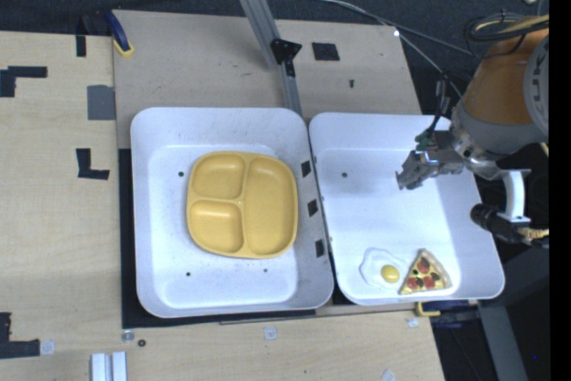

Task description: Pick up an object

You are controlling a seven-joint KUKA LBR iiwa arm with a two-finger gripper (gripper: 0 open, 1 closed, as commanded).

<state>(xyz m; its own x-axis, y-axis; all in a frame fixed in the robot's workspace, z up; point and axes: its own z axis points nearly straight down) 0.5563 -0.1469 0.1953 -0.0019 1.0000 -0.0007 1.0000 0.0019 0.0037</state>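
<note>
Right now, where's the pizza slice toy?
The pizza slice lies in the near right corner of the right bin, right beside the fried egg, well below the gripper.

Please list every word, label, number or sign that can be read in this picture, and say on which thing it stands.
None can be read.
Yellow plate: plain, no text.
Fried egg and pizza slice: no text.
White bins: no marking.
Black tape pieces on the bench: shapes, not letters.

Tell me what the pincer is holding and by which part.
Nothing. The pincer hangs over bare floor of the right bin, apart from the fried egg and pizza slice.
</note>
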